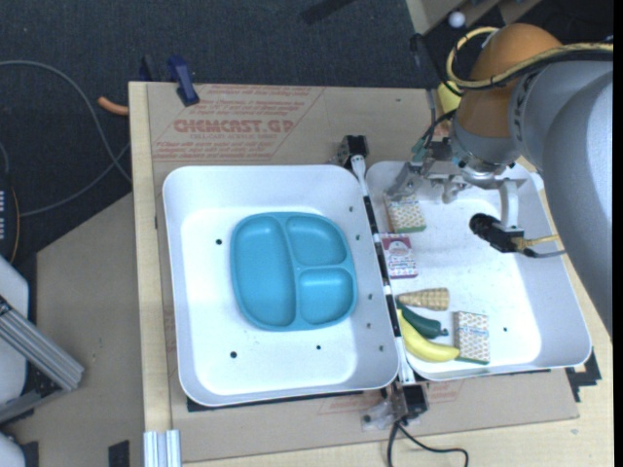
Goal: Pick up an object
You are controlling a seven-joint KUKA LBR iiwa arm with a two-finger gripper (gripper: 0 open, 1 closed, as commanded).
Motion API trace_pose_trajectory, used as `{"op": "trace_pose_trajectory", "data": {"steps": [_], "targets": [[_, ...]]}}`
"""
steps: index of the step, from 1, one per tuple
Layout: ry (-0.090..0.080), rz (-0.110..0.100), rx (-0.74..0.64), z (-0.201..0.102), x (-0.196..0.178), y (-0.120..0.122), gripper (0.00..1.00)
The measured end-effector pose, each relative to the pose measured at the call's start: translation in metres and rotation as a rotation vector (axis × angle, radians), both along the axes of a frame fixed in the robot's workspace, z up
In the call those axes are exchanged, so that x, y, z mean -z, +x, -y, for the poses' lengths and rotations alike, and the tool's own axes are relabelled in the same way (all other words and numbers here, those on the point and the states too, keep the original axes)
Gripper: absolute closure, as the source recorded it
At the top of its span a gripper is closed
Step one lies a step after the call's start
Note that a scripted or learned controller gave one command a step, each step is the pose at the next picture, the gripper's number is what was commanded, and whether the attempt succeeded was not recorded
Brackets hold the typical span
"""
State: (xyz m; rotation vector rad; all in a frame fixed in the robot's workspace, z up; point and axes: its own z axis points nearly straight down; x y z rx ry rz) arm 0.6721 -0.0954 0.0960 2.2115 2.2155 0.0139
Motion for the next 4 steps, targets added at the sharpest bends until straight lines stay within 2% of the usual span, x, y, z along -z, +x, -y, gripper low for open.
{"op": "trace_pose_trajectory", "data": {"steps": [4], "targets": [[0.001,0.001,0.0,0.0003,0.0003,0.0002,0.0]]}}
